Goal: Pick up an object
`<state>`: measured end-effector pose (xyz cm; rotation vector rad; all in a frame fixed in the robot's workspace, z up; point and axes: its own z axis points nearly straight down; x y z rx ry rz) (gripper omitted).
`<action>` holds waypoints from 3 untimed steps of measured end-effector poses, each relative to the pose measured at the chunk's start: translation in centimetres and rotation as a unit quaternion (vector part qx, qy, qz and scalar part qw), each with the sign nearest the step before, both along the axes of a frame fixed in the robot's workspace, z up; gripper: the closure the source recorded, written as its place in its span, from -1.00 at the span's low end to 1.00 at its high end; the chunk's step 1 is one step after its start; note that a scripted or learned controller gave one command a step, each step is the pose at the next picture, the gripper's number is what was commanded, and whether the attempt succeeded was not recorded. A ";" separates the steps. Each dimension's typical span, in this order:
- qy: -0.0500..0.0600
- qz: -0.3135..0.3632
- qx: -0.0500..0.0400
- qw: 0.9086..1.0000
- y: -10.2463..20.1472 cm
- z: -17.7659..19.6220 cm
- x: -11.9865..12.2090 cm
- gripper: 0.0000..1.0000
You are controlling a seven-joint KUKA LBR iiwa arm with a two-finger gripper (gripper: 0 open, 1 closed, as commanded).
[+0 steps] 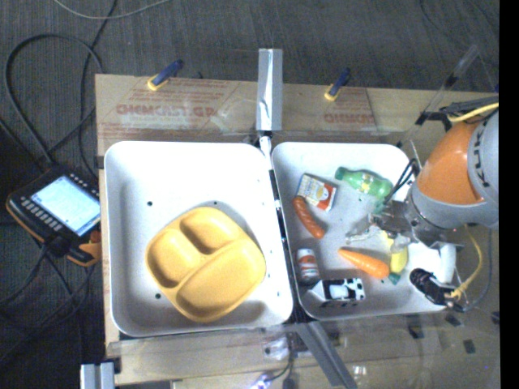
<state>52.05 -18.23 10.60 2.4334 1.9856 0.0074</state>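
Note:
The right bin (389, 151) holds several small items. A green bottle (363, 182) lies at the back, with a small red and yellow carton (315, 191) to its left. An orange-red sausage (309, 218) lies beside the bin's left wall. An orange carrot (364, 262) rests near the front, next to a small can (306, 264) and a black-and-white box (344, 289). My gripper (379, 224) hangs low over the right half of this bin, just above the carrot and below the bottle. A yellow-green item (396, 262) sits partly under the wrist.
The left bin (130, 168) bears a yellow divided plate (206, 262). A metal post (268, 96) stands behind the wall between the bins. An orange-edged tablet (57, 209) lies off the bench at the left. Cables trail at the right by the arm.

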 end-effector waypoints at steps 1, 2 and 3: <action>-0.019 0.008 -0.005 1.000 0.5 -0.6 -2.2 -1.00; -0.009 0.126 -0.007 0.992 0.6 -1.1 -2.9 -1.00; -0.004 0.135 0.016 0.991 -1.6 -0.9 -1.9 -1.00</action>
